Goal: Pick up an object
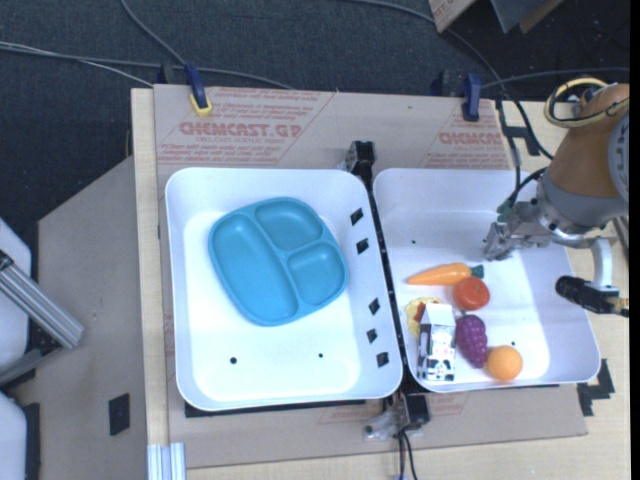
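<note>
1. The gripper (497, 247) hangs over the right bin (440, 196), just right of the carrot's green tip; whether it is released or clenched cannot be told.
2. The tapered orange carrot (439, 275) lies beside a glossy round tomato (472, 293).
3. Nearer sit knobbly purple grapes (471, 339), a smooth orange (504, 363) and a boxy white toy (436, 342).
4. A smooth blue plastic divided plate (279, 259) rests in the left bin (270, 368).

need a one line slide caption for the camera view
Grey arm's tool above the right white bin of toy food; blue divided plate in the left.
</note>
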{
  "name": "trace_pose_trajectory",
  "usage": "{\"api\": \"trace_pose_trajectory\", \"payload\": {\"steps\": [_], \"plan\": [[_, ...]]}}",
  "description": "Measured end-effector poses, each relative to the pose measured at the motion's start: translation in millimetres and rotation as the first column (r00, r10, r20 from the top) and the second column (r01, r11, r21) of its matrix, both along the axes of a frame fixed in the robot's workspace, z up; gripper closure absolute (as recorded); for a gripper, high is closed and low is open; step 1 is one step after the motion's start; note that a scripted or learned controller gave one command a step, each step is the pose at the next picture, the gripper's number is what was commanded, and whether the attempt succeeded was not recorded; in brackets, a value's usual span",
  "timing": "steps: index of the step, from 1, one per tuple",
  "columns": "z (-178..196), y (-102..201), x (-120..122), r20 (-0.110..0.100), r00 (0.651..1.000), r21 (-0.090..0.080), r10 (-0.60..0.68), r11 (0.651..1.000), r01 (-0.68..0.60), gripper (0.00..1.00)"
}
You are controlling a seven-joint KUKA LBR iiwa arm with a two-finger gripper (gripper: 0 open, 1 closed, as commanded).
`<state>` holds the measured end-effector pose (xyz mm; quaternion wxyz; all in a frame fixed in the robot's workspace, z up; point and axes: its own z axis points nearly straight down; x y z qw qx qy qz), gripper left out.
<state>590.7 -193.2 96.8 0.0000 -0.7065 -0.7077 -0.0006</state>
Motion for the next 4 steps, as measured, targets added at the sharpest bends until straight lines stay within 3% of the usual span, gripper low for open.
{"api": "trace_pose_trajectory", "payload": {"steps": [2,3,4], "plan": [[118,-9,-9,0.008,1.0,-0.004,-0.001,1.0,0.001,1.0],[181,-11,-1,0.008,1.0,-0.004,0.0,1.0,0.0,1.0],[163,42,-4,-0.003,1.0,0.003,0.004,1.0,-0.004,1.0]]}}
